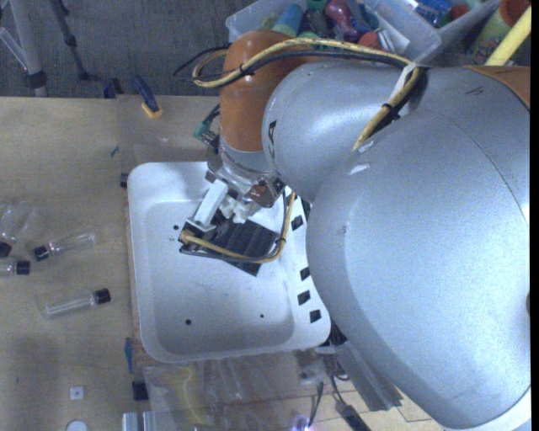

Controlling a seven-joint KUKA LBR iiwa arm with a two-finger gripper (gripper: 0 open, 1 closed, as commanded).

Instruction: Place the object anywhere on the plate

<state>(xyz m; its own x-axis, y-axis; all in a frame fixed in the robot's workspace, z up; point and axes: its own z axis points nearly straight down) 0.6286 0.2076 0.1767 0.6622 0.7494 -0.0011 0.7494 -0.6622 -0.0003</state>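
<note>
- The gripper (232, 200) is hanging low over the upper part of the white bin (140, 252), just left of the frame's centre. Wrist hardware is masking it, so I cannot tell whether it is open or closed, or whether it is carrying anything.
- The object is not standing out. Anything directly under the gripper is being hidden, so I cannot tell where it is lying.
- The bin floor below the gripper is looking mostly bare, with only a few small dark specks (188, 321). A row of small black squares (302, 297) is running along the bin's right rim.
- The grey arm (421, 236) is covering the frame's right half, so I cannot tell where the plate is sitting.
- On the surface (67, 151) at the left, clear vials with black caps (77, 300) are lying well apart from the bin. A clear tub of coloured toys (337, 21) is sitting at the top edge.
- Judgement: the arm is probably working at the pick-up or the carry, not the release.
- The next move is calling for a straight lift clear of the bin wall. A carry to the plate and a low release would then be following, but only if something is actually coming up with the gripper.
</note>
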